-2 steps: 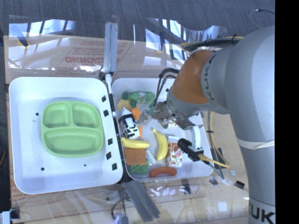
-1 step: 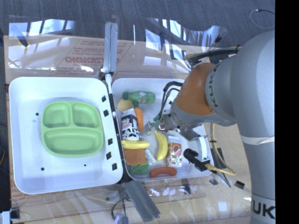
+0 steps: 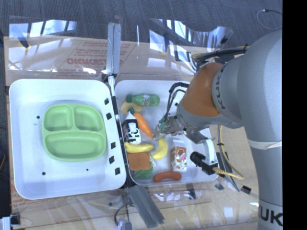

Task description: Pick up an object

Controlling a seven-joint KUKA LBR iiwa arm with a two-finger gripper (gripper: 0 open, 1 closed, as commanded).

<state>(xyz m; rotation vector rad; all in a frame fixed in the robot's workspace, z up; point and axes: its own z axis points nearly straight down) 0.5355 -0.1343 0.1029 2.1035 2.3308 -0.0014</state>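
My gripper (image 3: 163, 127) hangs low in the right bin (image 3: 158, 87), just right of an orange carrot (image 3: 143, 124) and above a small yellow banana (image 3: 162, 149). A second banana (image 3: 138, 147) lies to the left of it, below a black and white bottle (image 3: 132, 131). At the back of the bin a green bottle (image 3: 143, 99) lies on its side next to a yellow piece (image 3: 125, 107). Near the front sit a red and white carton (image 3: 179, 158), a red sausage (image 3: 167, 177) and a brown sandwich-like item (image 3: 139, 163).
The left bin (image 3: 24, 128) holds a green divided plate (image 3: 74, 131). The grey arm with its orange band (image 3: 204, 97) covers the right bin's right side. A clear plastic sheet lies behind the bins.
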